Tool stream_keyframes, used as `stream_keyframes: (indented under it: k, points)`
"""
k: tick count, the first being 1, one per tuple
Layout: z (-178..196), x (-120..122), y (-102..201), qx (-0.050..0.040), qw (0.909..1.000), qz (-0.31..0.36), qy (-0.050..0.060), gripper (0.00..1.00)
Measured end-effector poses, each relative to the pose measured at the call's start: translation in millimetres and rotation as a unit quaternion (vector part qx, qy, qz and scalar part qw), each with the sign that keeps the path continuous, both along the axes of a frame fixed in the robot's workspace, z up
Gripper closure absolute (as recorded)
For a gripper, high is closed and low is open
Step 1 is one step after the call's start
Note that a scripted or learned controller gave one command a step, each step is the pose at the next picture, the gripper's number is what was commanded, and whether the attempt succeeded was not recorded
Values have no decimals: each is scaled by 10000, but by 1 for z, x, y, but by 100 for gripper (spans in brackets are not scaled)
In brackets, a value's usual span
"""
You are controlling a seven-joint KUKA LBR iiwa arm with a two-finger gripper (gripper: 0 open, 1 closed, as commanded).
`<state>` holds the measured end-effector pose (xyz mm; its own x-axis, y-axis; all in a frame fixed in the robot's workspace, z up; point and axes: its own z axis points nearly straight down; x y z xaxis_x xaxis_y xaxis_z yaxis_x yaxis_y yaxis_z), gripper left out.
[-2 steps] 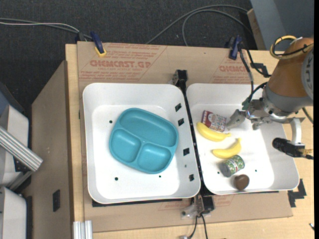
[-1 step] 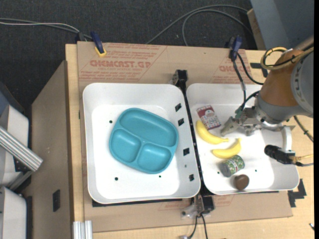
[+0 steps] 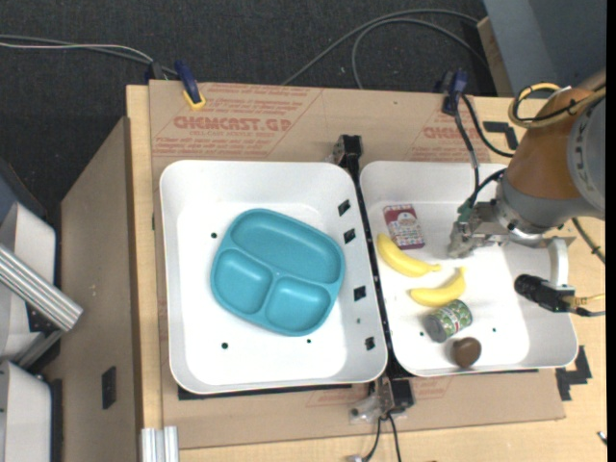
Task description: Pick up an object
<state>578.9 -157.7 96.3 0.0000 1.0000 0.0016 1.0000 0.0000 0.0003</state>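
The right bin (image 3: 502, 301) holds a red and white packet (image 3: 402, 225) near its back left. In front of the packet lie two yellow bananas, one (image 3: 396, 257) by the divider and one (image 3: 438, 288) nearer the middle. A green and grey can (image 3: 448, 320) lies on its side in front of them, with a brown round object (image 3: 466, 351) by the front rim. My gripper (image 3: 465, 235) hangs over the bin's middle back, to the right of the packet and above the bananas. Nothing shows in its grasp.
The left bin (image 3: 188, 210) holds a blue divided plate (image 3: 277, 270). The grey and orange arm (image 3: 544, 166) reaches in over the right bin's back right corner. A black part (image 3: 544, 294) sticks out over the bin's right side. Cables (image 3: 404, 27) run behind the bench.
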Motion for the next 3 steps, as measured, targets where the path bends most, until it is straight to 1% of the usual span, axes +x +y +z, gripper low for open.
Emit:
stream_keyframes:
  k: [1,2,3]
  points:
    - [46,5,6,-13,10000,9,-28,100]
    - [102,-3,6,-15,10000,6,-29,100]
    - [152,1,-3,-18,10000,7,-32,100]
